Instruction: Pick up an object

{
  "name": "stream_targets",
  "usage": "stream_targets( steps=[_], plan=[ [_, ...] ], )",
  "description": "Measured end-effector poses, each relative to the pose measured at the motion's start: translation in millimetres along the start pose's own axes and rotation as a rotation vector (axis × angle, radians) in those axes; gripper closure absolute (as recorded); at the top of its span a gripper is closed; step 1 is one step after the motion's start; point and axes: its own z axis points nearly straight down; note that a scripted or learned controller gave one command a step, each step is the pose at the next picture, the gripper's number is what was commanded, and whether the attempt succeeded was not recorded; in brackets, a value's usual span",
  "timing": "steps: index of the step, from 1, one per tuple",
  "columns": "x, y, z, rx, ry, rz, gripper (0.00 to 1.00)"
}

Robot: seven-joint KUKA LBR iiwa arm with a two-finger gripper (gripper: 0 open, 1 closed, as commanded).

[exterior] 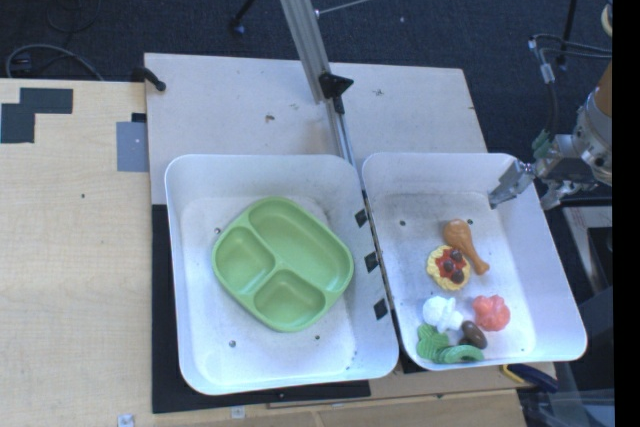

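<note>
We see the metal claw (524,179) over the right bin's (560,315) far rim, though we cannot tell its state. Below and left of it lie glossy plastic toy foods: a drumstick (464,242), a round tart (449,267), a red lump (491,312).

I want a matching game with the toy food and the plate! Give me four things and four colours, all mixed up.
Things:
1. divided plate in the left bin
2. chicken drumstick
3. little tart with berries
4. round fruit near the right bin's front

Colours:
A. yellow
B. red-pink
C. green
D. orange-brown

Right pairs: 1-C, 2-D, 3-A, 4-B
</note>
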Motion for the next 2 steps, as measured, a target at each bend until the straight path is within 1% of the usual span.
stream_targets(
  steps=[1,2],
  plan=[
    [0,0,0,0.000,0.000,0.001,0.00],
    [2,2,64,0.006,0.002,0.001,0.00]
  ],
)
